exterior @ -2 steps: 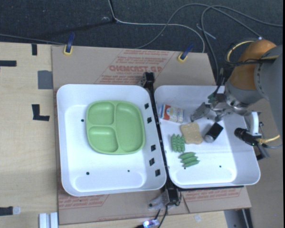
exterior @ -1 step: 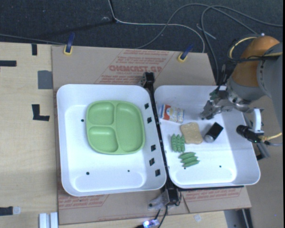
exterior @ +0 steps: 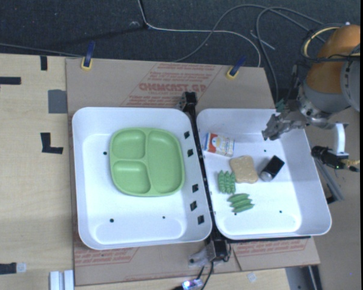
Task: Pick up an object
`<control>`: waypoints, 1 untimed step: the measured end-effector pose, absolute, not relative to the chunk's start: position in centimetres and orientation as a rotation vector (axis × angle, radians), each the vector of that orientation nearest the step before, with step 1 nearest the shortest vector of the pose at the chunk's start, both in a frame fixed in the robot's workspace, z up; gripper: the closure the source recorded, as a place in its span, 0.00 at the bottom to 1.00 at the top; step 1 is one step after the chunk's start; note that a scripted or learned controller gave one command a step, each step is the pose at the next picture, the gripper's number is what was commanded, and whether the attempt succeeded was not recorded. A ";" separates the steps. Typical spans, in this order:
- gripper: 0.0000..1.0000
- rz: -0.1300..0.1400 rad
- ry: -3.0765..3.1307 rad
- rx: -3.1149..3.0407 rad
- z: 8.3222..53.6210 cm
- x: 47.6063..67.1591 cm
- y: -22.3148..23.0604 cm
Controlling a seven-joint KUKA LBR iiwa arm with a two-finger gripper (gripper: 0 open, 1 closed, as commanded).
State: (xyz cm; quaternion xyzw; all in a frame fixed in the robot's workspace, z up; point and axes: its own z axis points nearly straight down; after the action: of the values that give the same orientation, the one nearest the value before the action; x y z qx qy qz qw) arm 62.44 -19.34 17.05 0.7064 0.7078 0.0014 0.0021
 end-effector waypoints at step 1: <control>1.00 0.004 2.220 2.217 21.5 63.1 -19.3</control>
State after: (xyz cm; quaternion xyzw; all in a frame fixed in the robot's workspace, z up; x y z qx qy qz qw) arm 63.14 -19.34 21.52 0.7065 0.7077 0.0011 0.0021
